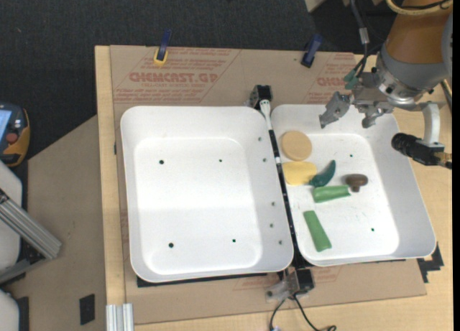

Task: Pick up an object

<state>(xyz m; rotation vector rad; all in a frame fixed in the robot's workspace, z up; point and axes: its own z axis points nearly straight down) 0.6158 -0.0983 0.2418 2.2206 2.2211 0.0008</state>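
Nearest the camera, in the right bin (402, 240), a green stick (316, 230) lies at a slant close to the bin's near left side. Just beyond it a shorter green cylinder (330, 193) lies crosswise, with a small brown piece (356, 180) at its right end and a dark teal curved piece (325, 174) leaning over its left end. A yellow lump (298, 172) sits beside the teal piece, and a round tan disc (296, 145) lies just past it, near the divide between the bins. The left bin (144, 179) lies alongside. Farther back, the gripper (353, 112) hangs over the right bin's far edge, its fingers (332, 113) spread wide with nothing between them; the tan disc lies nearer the camera and left of them, apart from both
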